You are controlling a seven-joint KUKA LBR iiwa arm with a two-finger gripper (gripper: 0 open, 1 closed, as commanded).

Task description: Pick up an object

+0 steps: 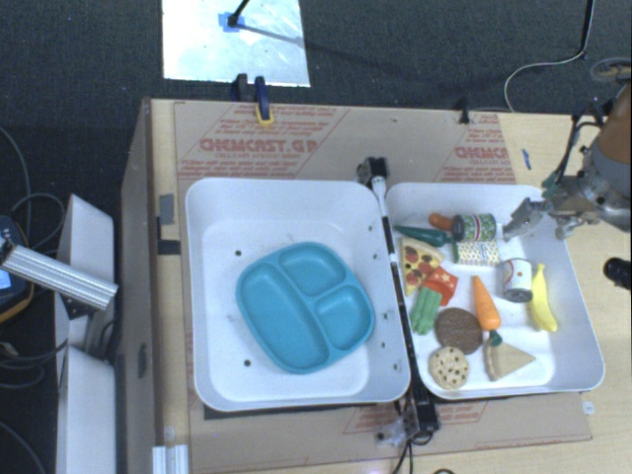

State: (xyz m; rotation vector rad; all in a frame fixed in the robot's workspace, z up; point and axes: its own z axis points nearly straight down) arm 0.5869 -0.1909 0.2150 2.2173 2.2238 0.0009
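2 shallow white bins sit side by side on the bench: the left bin (212,215) bears a blue divided plate (304,307), and the right bin (583,349) is crowded with toy food. The gripper (538,217) hangs at the upper right corner of the right bin, reaching in from the right, with the grey arm (610,171) behind it. Its 2 fingers (520,220) stand spread apart, with nothing between them.

Just below the fingertips stands a small white can (514,278), and a yellow banana (542,298) lies beside that can, on its right. Left of the fingertips, near them, a striped can (478,227) lies on its side, with a patterned block (477,253) just under it. Farther left of the fingers lie a green pepper (423,234) with an orange-red piece at its end, a pizza slice (420,263), a red piece (440,283) and a green vegetable (425,309).

Below the fingers and a little left, an orange carrot (486,304) lies beside the white can. Lower still, well apart from the fingers, sit a brown round patty (458,330), a chocolate-chip cookie (448,367) and a tan sandwich wedge (507,359).
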